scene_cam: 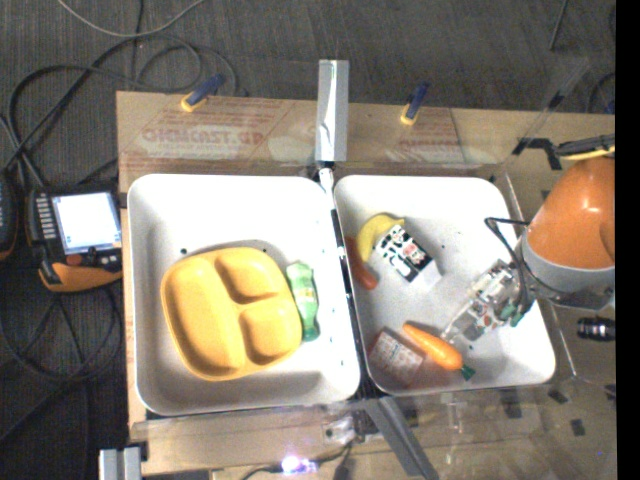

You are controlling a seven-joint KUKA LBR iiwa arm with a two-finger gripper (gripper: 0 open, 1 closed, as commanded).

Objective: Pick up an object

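**Gripper low over the right bin, near the carrot**

We noted two white bins side by side on the bench. The arm (575, 230) entered from the right edge, and its gripper (487, 308) hung inside the right bin (470, 193), toward that bin's right wall. We could not tell how its jaws stood; the fingers were too blurred and small to read, and we saw nothing clearly between them.

Right bin contents: a carrot (434, 345) near the front edge, lying partly over a brown packet (396, 359) in the front left corner. The carrot lay just beside the gripper, on its front-left side. A yellow and white bottle with black print (396, 247) lay toward the back left, with a small orange-red piece (363, 271) touching it along the left wall.

Left bin (160, 203): a yellow divided tray (232, 310) sat near the centre, a green packet (304, 299) against its right edge.
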